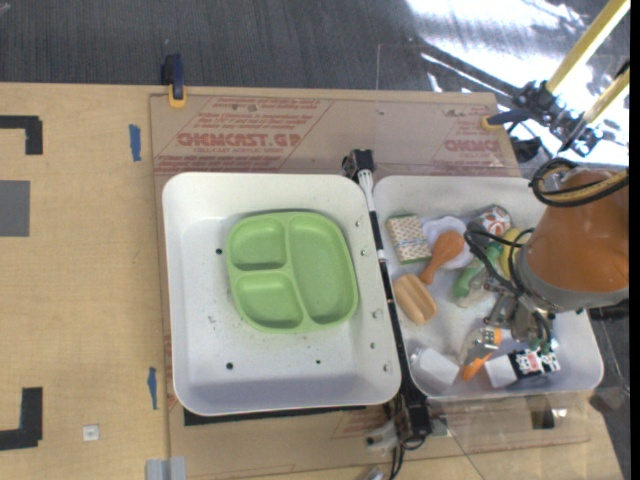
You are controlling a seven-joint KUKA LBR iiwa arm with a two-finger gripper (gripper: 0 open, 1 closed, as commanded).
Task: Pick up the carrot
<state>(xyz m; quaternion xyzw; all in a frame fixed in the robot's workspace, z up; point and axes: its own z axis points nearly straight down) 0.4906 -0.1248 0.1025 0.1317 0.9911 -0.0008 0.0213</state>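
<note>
Orange against the white floor of the right bin (590, 363), the carrot (473, 369) lies near the front edge, and I see my gripper (488, 340) low over it, just touching its far end. Whether the pincer is wide or narrow I cannot tell from here. A green divided plate (293, 269) sits in the left bin (190, 298).

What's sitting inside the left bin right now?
The left bin holds a green divided plate, three compartments, nothing visible in them. Whatever lies beneath the plate is covered.
</note>
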